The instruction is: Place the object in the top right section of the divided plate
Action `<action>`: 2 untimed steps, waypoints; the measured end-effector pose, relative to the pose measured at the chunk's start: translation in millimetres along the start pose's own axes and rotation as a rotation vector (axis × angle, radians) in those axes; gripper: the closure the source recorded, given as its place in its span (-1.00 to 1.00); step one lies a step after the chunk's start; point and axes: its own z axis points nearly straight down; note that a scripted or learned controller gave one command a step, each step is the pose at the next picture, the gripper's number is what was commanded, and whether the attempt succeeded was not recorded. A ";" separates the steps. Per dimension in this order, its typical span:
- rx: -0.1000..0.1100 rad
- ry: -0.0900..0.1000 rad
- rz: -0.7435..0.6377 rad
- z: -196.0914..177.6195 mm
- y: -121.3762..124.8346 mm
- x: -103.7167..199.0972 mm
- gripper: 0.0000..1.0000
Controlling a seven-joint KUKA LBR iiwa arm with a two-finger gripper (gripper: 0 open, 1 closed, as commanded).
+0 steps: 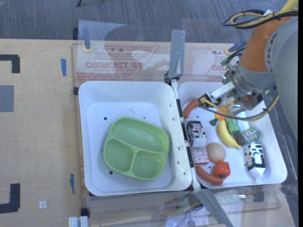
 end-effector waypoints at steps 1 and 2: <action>-0.002 0.000 -0.164 -128.4 -66.5 60.2 1.00; 0.000 -0.003 -0.180 1.1 -142.3 33.3 1.00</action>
